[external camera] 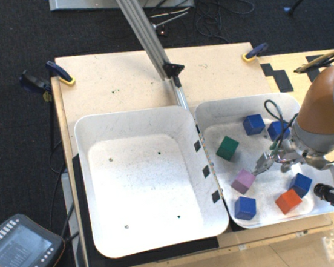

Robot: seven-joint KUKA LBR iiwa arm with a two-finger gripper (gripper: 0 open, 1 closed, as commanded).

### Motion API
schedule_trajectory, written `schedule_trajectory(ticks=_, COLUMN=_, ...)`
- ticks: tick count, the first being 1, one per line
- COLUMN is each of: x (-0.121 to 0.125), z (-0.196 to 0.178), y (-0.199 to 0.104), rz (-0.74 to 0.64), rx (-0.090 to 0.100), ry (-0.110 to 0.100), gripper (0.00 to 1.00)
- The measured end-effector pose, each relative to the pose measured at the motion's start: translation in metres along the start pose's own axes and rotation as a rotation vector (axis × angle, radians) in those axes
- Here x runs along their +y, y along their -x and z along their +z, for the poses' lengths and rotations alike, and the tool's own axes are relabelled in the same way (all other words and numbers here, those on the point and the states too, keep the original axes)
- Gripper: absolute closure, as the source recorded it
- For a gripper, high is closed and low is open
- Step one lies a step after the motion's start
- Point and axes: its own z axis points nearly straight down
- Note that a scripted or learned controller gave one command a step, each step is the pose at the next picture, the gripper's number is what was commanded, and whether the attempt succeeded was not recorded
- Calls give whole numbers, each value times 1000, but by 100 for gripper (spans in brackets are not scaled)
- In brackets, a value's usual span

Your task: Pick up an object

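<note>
The right bin [214, 117] holds several small blocks. A green cube [227, 148] lies near its left side, a pink cube [243, 181] sits below it, and a blue cube [245, 207] is at the front left. An orange-red cube [288, 200] and a blue cube [302, 183] sit at the front right, with two more blue cubes [253, 124] [276, 129] at the back. My gripper [264, 164] hangs low over the bin's middle, just right of the pink cube, fingers apart and pointing left with nothing between them.
The left bin [139, 176] lies beside the right one. A slanted metal pole [144, 32] crosses the back of the bench. Clamps [58, 74] [255, 51] sit at the bench's rear corners. A teach pendant [18, 256] rests on the floor at lower left.
</note>
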Motion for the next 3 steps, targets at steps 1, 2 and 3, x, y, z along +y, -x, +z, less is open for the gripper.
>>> schedule_trajectory(ticks=1, x=1, z=-11, y=0, rz=0, rx=0, ry=3, gripper=100)
schedule_trajectory(ticks=2, x=6, z=-66, y=-10, rz=-4, rx=-2, ry=8, gripper=100)
schedule_trajectory(ticks=3, x=8, z=-120, y=-9, rz=-4, rx=-3, ry=8, gripper=100)
